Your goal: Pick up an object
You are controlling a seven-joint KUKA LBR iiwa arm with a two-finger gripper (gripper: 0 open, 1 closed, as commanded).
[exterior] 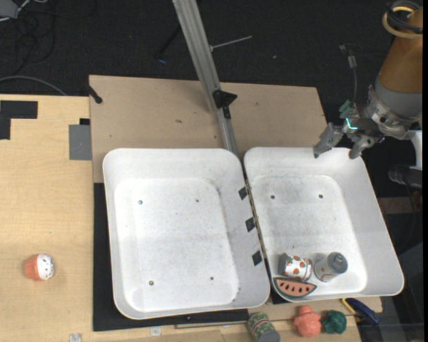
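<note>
gripper open above the right bin's far corner

the gripper (340,143) hangs over the far right corner of the right bin (357,191), its two fingers spread apart with nothing between them. well apart from it, at the bin's near edge, lie a small red-and-white cup (297,267), a grey can (332,266) just beside it, and a watermelon slice (294,288) on the rim. the left bin (121,191) sits alongside. an orange ball (38,267) rests on the table (28,191) at far left.

Two white bins: left (172,226), right (321,212). Right bin holds three items: watermelon slice (295,288), patterned cup (297,267), grey can (333,265).
</note>
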